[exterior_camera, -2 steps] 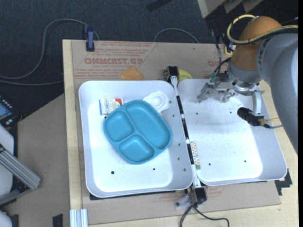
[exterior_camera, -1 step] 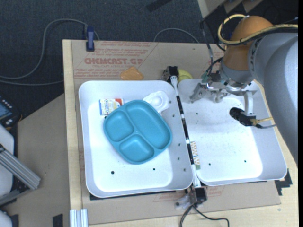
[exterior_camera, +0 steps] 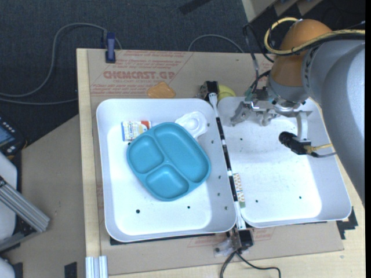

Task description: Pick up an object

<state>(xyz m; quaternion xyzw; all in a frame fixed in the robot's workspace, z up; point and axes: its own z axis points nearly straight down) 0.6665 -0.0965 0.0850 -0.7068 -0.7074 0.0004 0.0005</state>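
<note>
Grey arm (exterior_camera: 342, 91), pincer (exterior_camera: 258, 113) lowered.

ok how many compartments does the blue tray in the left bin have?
3. On the blue tray: one at its upper left, one along its upper right, one at the bottom. It rests in the left bin, partly covering other items.

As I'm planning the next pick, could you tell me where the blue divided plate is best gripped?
Probably the blue divided plate is best gripped at its raised rim, from above on the lower edge: it lies flat in the left bin, and that side is free, while a small packet and a white piece crowd the upper edge.
</note>
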